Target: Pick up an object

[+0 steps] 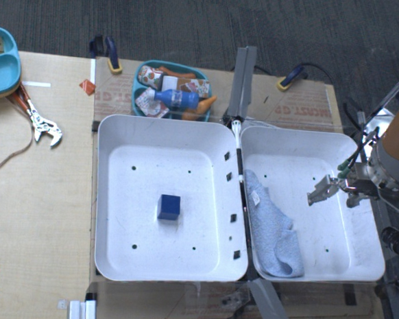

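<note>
Landmark: the right bin (356, 267) is taken as the reference for all places.
Gripper: the gripper (318, 194) is seen above the right bin's floor, toward the bin's far right part, reaching in from the bin's right wall.
Fingers: whether they are spread or closed cannot be told; nothing is seen between them.
Arm: the grey arm (393, 146) is seen at the right bin's right rim.
Blue-grey cloth: a crumpled cloth (271, 230) is laid in the right bin along its left wall, well apart from the gripper.
Blue block: a small blue cube (169, 207) is set in the left bin (110, 251), beyond the right bin's left wall, near that bin's middle.
Teal tub: a tub (172, 92) packed with small objects is placed on the surface (35, 232) behind and to the left of the right bin.
Writing: red lettering is printed on the cardboard sheet (307, 105) behind the right bin; it is seen upside down and is not readable with certainty.
Wrench: a metal wrench (42, 127) is laid on the surface far to the left of the right bin.
Clamps: two blue-and-yellow clamps (110, 53) are fixed at the far edge, behind the right bin.
</note>
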Controlling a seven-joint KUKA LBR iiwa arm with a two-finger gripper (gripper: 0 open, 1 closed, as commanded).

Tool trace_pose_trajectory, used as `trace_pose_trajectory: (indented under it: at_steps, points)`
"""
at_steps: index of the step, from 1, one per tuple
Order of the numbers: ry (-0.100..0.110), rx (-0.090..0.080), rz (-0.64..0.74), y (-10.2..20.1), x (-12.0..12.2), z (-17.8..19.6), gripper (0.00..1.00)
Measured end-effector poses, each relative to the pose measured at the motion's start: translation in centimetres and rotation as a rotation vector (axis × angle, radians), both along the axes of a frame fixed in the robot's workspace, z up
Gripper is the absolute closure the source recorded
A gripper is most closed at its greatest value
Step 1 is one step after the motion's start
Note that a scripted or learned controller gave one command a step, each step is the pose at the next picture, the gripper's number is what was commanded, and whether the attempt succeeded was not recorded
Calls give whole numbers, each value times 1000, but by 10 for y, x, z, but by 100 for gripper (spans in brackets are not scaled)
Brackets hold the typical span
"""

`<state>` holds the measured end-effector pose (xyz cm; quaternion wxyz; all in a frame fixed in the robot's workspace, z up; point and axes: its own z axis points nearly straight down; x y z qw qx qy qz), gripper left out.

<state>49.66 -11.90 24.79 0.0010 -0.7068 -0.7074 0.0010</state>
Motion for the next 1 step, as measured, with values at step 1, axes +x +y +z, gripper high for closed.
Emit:
trace_pose_trajectory:
  at_steps: [1]
  points:
    - [1, -1, -324, 84, -3, -57, 0]
